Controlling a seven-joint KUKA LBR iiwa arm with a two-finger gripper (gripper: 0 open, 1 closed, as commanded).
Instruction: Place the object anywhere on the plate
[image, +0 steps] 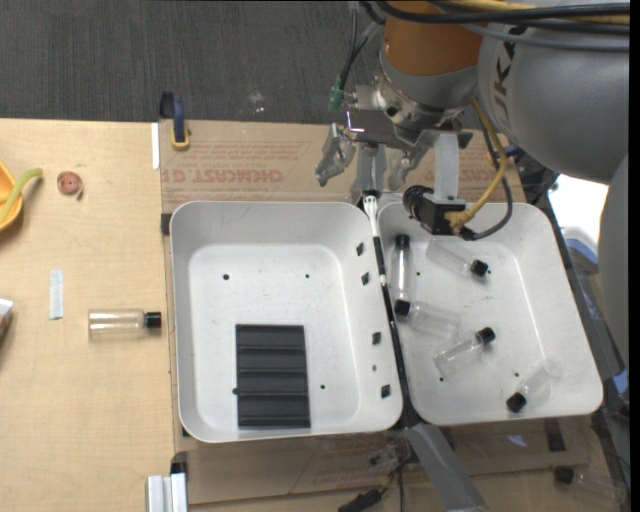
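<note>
The jaws (368, 165) hang spread and hold nothing, above the far edge where the two bins meet. Clear black-capped vials (401, 272) lie scattered in the right bin (560, 395). The dark ridged plate (271, 376) lies near the left bin's (200, 300) front edge.

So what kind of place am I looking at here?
Probably a robotics lab test bench: a grey arm hangs over two white bins, the right one holding small clear vials with black caps, and a clamp grips the cardboard-covered bench.

Arm (520, 70) reaching from right, hand (368, 172) pointing down, fingers spread.
</note>
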